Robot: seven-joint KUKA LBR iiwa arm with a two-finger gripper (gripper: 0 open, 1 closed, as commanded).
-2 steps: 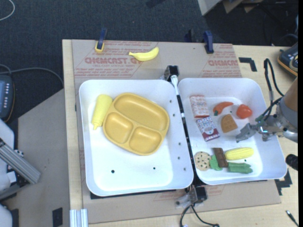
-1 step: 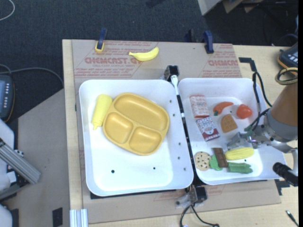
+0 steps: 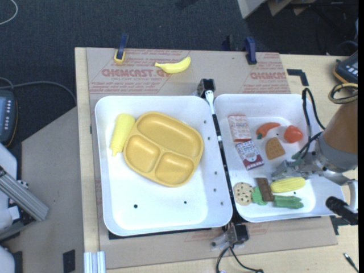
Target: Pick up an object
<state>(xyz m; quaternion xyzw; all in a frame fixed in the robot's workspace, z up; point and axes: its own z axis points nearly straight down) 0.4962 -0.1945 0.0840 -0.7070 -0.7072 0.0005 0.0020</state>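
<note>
gripper (image 3: 289, 168) sits low in the right bin (image 3: 224, 104), just above the corn cob (image 3: 288, 183); can't tell its finger state; drop straight onto the cob, avoiding the green pickle (image 3: 287, 202)

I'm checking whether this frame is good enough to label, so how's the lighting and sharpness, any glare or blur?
Camera view: even, soft lighting, faint shadows under the yellow divided plastic plate; mild glare whitens the left white bin; the small toy foods in the right white bin look soft and low in detail; the grey arm's pincer is blurred; the dark floor is underexposed.
</note>
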